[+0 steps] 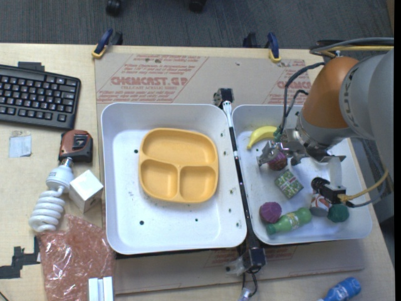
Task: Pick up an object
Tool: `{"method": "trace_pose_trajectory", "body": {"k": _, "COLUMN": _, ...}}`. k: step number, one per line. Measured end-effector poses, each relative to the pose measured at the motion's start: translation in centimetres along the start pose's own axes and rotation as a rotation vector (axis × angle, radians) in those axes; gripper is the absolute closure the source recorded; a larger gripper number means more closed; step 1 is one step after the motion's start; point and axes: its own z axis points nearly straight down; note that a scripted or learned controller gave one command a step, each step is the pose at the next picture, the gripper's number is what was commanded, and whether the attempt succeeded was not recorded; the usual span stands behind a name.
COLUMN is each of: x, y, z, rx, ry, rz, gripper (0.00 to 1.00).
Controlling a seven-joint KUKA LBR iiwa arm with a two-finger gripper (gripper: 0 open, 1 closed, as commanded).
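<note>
**Camera view: worktop layout and claw position**

Camera view looks down on a pale wooden worktop (50, 61); we see dark grey carpet (250, 11) and chair castors (113, 6) along the top edge. A brown printed board (163, 74), clamped at two corners, underlies both bins.

The left bin (119, 231) holds a yellow sectioned tray (178, 165). The right bin (357, 231) holds a banana (262, 134), a dark red round object (277, 162), a green patterned cube (289, 184), a purple object (270, 212), a green bottle (289, 221) and a dark green ball (338, 212).

We see the arm (341, 99) over the right bin, with the claw (276, 153) low at the dark red round object, just below the banana. We cannot tell whether the claw is spread or closed, nor whether it grips anything.

Left of the bins, the worktop bears a black keyboard (37, 96), a tape measure (76, 146), a spiral light bulb (51, 199), a white cube (86, 190) and a reddish plastic bag (75, 256). A blue bottle (341, 290) lies at the lower right.
</note>
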Motion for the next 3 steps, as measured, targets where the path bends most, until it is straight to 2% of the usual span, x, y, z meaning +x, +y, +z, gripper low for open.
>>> {"method": "trace_pose_trajectory", "body": {"k": 1, "x": -0.1, "y": 0.0, "z": -1.0, "rx": -0.001, "ry": -0.001, "rz": 0.003, "gripper": 1.0}}
{"method": "trace_pose_trajectory", "body": {"k": 2, "x": 6.0, "y": -3.8, "z": -19.5, "rx": -0.001, "ry": -0.001, "rz": -0.002, "gripper": 1.0}}
{"method": "trace_pose_trajectory", "body": {"k": 3, "x": 10.7, "y": -9.4, "z": -16.4, "rx": 0.001, "ry": 0.0, "rz": -0.001, "gripper": 1.0}}
